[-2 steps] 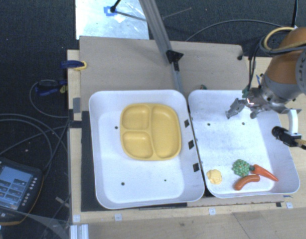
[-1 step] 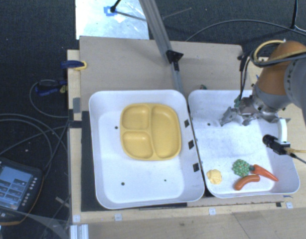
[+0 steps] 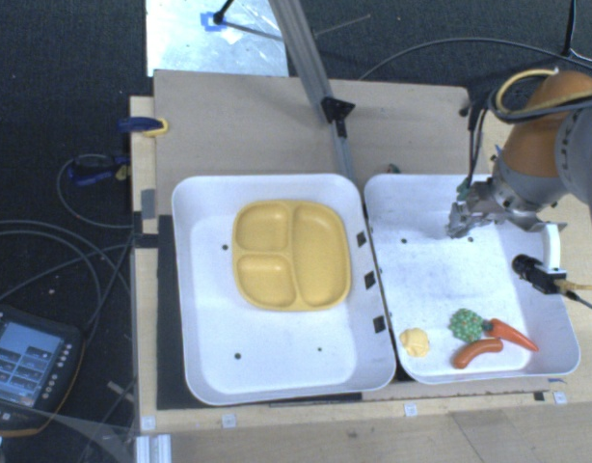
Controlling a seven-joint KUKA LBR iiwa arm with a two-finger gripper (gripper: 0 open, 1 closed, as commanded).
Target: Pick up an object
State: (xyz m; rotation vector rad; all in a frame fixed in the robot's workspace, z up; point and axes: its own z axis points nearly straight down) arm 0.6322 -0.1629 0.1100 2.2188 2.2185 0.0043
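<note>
In the right bin (image 3: 412, 210) the gripper (image 3: 460, 225) is parked up at the far end w/ nothing seen gripped, fingers' state can't be told tbh, while the carrot (image 3: 513, 334), sausage (image 3: 477, 352) etc. are left bunched at the near corner, prob awaiting a pick.

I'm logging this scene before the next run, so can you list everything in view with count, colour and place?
bins: 2, white, side by side on the bench
plate: 1, yellow, three compartments, in the left bin
broccoli: 1, green, near corner of the right bin
carrot: 1, orange, just right of the broccoli
sausage: 1, red-orange, in front of the broccoli
yellow lump: 1, pale yellow, near edge of the right bin
pendant: 1, dark with a lit screen, on the floor at left
clamps: 2, blue, at the bench's left edge
arm: 1, grey and orange, from the right
tool: 1, grey, low over the right bin's far part
</note>
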